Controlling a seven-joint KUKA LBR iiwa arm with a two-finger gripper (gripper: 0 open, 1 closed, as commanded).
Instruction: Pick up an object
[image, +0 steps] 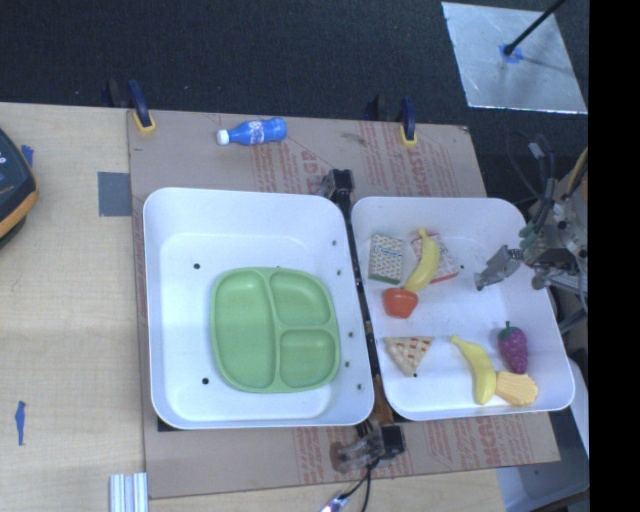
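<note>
camera view:
bins: 2 white bins side by side, left bin, right bin
left bin contents: 1 green divided tray, near centre, bare white floor all around it
right bin contents: 2 bananas, 1 cracker, 1 tomato, 1 pizza slice, 1 grape bunch, 1 yellow chunk
upper banana: long axis near upright in frame, slight lean, touching cracker edge, tomato just below
lower banana: long axis diagonal, upper-left to lower-right, lower end beside yellow chunk by the near rim
outside bins: 1 blue bottle lying on its side on cardboard, cap pointing left
gripper: over right bin's right side, grasp state cannot tell, nothing seen between it and any item
open room: bare floor mid-right bin between gripper and upper banana; grape bunch close to right wall
</note>
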